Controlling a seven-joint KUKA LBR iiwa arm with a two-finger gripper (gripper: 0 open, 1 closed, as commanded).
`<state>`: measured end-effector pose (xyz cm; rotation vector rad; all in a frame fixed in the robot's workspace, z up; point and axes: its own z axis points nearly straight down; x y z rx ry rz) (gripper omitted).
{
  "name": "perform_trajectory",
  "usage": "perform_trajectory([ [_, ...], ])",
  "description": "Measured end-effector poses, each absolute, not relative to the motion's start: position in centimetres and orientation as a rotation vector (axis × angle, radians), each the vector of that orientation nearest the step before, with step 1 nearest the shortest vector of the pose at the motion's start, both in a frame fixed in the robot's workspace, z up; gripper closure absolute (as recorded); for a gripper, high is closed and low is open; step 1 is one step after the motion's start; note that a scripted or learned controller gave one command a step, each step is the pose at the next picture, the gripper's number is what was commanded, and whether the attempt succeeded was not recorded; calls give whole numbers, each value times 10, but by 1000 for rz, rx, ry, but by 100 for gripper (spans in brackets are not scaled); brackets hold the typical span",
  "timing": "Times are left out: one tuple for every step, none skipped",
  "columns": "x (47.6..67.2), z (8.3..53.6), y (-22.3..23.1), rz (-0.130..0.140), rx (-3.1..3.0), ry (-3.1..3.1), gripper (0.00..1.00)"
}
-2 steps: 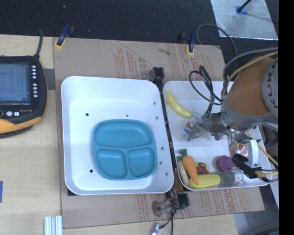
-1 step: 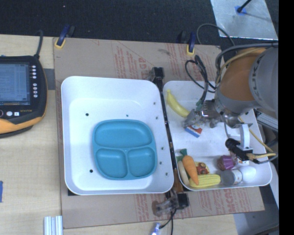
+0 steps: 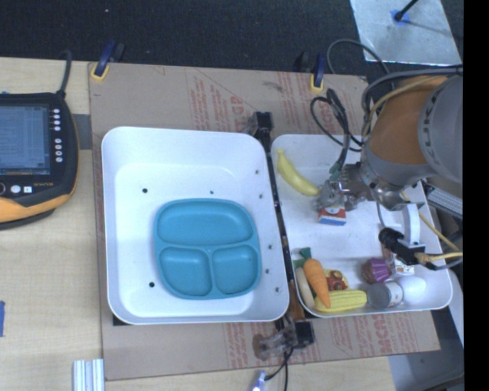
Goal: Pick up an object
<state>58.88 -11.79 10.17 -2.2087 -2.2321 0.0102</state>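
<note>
The gripper [image 3: 336, 195] is down in the right bin [image 3: 354, 153] at 2 o'clock, just over a small red-white-blue object [image 3: 332, 215]; its opening cannot be told. Nothing is lifted yet, so the pick remains.

A blue three-compartment tray [image 3: 206, 247] lies in the left white bin [image 3: 122, 218], toward its near side. At the tabletop's [image 3: 41, 283] left edge rests a teach pendant [image 3: 24, 157] with a lit screen and orange-yellow casing. A brown cardboard sheet [image 3: 187, 96] lies under both bins, clamped along its far edge by yellow-and-blue clips [image 3: 103, 62].
</note>
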Motion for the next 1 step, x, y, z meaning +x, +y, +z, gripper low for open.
perform_trajectory([
  [548,192,-32,5,-2212,-2230,100],
])
